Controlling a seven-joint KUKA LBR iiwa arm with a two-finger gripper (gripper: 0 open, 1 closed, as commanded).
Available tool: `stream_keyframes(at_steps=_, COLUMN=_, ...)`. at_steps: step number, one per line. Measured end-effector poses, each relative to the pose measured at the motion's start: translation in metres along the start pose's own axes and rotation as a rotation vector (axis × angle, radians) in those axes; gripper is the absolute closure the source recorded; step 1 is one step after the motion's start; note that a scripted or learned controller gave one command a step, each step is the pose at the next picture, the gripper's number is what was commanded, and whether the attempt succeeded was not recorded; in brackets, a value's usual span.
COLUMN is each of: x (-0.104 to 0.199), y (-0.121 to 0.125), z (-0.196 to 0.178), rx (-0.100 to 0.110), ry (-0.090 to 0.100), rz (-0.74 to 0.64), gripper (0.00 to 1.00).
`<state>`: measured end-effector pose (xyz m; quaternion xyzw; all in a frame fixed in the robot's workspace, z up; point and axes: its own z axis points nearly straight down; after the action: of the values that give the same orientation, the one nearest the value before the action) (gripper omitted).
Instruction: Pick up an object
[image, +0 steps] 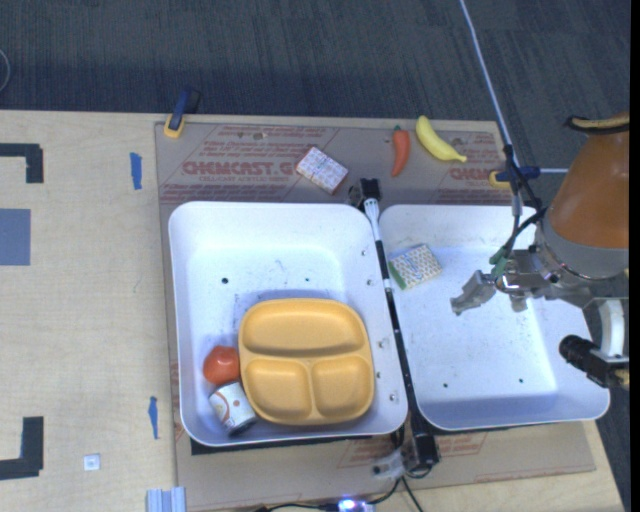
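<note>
1. Two shallow white bins are seen side by side on a brown board: the left bin (190, 300) and the right bin (560, 400).
2. The gripper (470, 297) is shown over the right bin, reached in from the right on the grey arm (590, 270) with its orange band (600, 190). How far its fingers are parted cannot be told, and nothing is seen between them.
3. A small green-and-white packet (414, 265) is seen in the right bin near its upper left corner, just left of the gripper and apart from it.
4. A yellow divided tray (305, 358) is shown in the lower half of the left bin.
5. A red round item (220, 364) and a small white-and-orange can (232, 405) are seen at the tray's left edge, the can lying below the red item.
6. On the board behind the bins are laid a patterned box (321, 169), a red pepper (400, 152) and a yellow banana (437, 140).
</note>
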<state>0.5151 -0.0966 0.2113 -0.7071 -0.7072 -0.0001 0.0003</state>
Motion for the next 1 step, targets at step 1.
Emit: stream_keyframes(at_steps=1, x=-0.0091, y=0.0225, z=0.1181, rx=0.001, ry=0.0, rz=0.001, gripper=0.0)
